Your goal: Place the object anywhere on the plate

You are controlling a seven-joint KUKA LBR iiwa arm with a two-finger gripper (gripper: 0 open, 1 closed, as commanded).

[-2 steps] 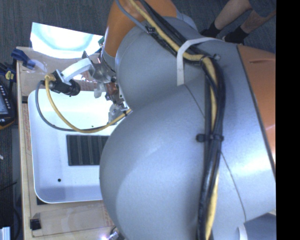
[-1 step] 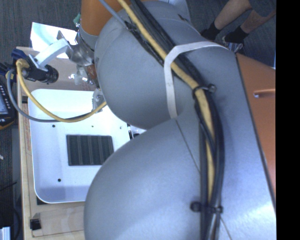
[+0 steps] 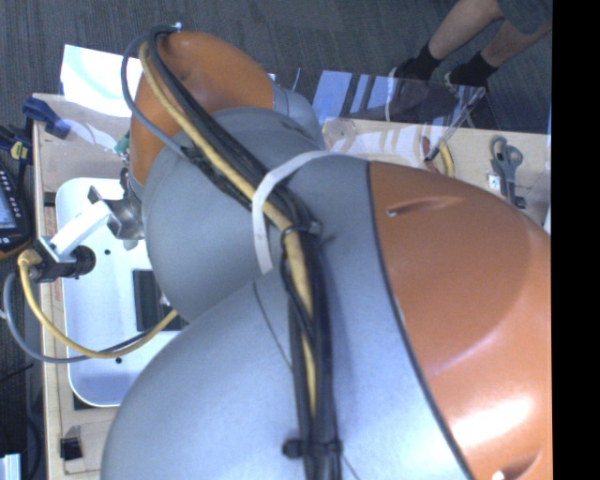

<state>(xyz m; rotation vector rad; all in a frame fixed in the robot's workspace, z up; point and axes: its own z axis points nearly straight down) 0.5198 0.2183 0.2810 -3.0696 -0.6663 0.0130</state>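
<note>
Closest to the lens, the arm [image 3: 234, 375] swells across most of the view; its shells are grey, with a broad orange band [image 3: 469, 309] toward the right and a second orange shell [image 3: 192, 70] at the top; a bundle of black cables [image 3: 305, 319] runs down its back, cinched by a white strap [image 3: 265, 206].

Left of this bulk lies the white bin [image 3: 80, 202], its right part covered by the arm. On the bin's floor, just where the arm's edge crosses it, sits a dark flat rectangle [image 3: 146, 298], partly tucked under the grey shell; whether this is the object to be placed cannot be told, and the arm hides the rest of the bin's floor, so where the plate stands cannot be told either. Over the bin's upper half the gripper [image 3: 125, 220] peeks out from the arm's left edge as a bit of grey metal; the state of its jaws cannot be told.

Around the bin runs the pale bench [image 3: 52, 375]; a small black block [image 3: 70, 445] sits on it below the bin's lower left corner; a blue thing [image 3: 47, 117] lies beyond the bin's upper left corner; a white sheet [image 3: 94, 75] lies past the bin's top edge. Far right of the bin, beyond the arm, a grey hand tool [image 3: 503, 164] rests on a pale surface; above that, a person's dark-socked feet [image 3: 450, 66] stand on grey carpet [image 3: 281, 28].
</note>
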